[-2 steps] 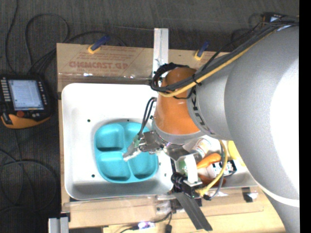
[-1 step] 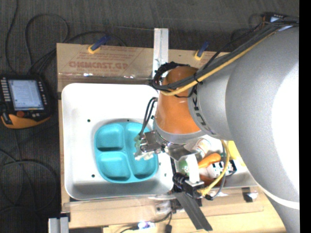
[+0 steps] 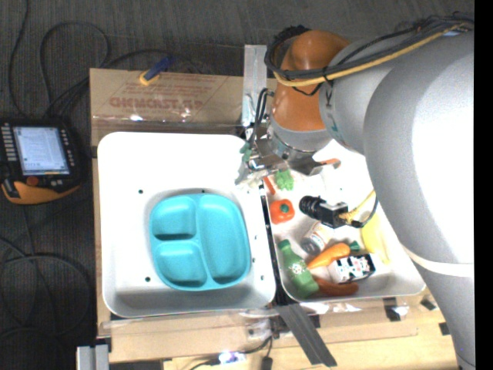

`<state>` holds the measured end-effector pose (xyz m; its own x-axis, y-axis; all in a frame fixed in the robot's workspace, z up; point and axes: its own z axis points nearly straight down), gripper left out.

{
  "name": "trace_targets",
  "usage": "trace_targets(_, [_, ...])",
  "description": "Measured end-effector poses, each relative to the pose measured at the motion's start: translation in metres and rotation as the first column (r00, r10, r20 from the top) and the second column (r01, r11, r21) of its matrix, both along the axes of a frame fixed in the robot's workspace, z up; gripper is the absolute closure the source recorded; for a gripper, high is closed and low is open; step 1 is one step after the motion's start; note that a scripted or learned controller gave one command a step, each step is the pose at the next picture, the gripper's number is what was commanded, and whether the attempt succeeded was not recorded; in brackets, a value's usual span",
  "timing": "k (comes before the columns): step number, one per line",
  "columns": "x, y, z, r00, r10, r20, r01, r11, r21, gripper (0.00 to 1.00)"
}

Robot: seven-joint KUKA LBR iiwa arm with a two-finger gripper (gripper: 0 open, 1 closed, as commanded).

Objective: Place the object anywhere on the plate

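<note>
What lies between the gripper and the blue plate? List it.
In the camera view, bare white floor of the left bin separates the gripper from the blue plate; nothing else sits on that stretch.

- We see a turquoise plate [image 3: 202, 240] in the white left bin [image 3: 123, 168].
- We see the white right bin [image 3: 400, 284] holding an orange carrot [image 3: 330, 253], a green bottle [image 3: 296, 268], and a small orange-red piece with a green top [image 3: 282, 209].
- We note a black-and-white patterned box [image 3: 354, 266] and a yellow banana [image 3: 375, 237].
- We see the arm [image 3: 416, 129] in grey with an orange band [image 3: 304, 68].
- We see brown cardboard [image 3: 166, 99] with red lettering.
</note>
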<state>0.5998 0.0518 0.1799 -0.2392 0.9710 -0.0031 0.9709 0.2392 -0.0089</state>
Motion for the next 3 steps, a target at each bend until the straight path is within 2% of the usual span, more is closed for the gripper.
trace_targets(1, [0.068, -0.021, 0.001, 0.973, 0.23, 0.001, -0.23, 0.973, 0.001, 1.0])
trace_targets(2, [-0.01, -0.057, 0.001, 0.702, 0.713, 0.004, -0.713, 0.701, 0.008, 1.0])
trace_targets(3, [-0.034, 0.005, 0.001, 0.281, 0.96, 0.008, -0.96, 0.281, 0.011, 1.0])
